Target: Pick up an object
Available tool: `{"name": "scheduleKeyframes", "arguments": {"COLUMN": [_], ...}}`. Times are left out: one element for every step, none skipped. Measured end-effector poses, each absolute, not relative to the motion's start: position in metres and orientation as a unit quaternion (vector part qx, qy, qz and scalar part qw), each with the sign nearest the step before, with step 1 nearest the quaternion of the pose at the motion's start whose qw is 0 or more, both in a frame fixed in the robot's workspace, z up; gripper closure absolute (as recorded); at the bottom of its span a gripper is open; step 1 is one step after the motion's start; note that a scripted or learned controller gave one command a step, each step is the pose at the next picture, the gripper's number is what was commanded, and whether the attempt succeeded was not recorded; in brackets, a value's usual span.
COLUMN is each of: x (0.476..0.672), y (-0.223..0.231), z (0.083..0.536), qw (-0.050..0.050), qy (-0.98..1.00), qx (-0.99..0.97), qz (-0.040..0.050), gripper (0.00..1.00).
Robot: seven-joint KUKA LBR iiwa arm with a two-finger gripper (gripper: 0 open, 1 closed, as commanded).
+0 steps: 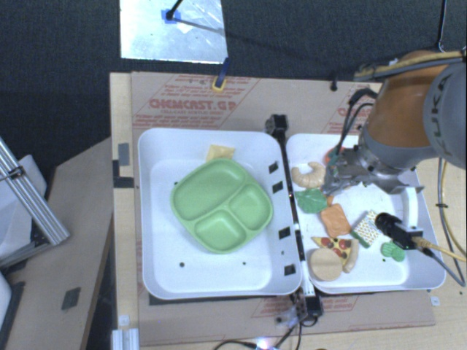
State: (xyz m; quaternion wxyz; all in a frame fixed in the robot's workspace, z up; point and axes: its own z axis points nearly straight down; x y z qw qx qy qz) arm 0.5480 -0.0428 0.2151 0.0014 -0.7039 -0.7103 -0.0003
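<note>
Right now I see the croissant point(309, 174) in the right bin point(419, 272), long axis running left-right. My gripper point(334, 181) reaches in from the right, just beside it; its grip I cannot tell.

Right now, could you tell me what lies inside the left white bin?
A green divided plastic plate and a small yellow piece behind it; whatever is beneath the plate is covered.

Brown bench point(190, 100) bears two white bins, left point(157, 268) and right point(423, 268), side by side
</note>
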Motion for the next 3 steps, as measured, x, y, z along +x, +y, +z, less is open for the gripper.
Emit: {"name": "scheduleKeyframes", "arguments": {"x": [0.533,0.532,0.532], "y": [-0.014,-0.021,-0.030], "z": [0.230,0.233,0.215], "qw": [0.000,-0.001,0.000], "qy": [-0.710,-0.708,-0.707], "qx": [-0.704,-0.707,-0.707], "qz": [-0.0008,-0.0010,0.0004], "gripper": [1.00,1.00,1.00]}}
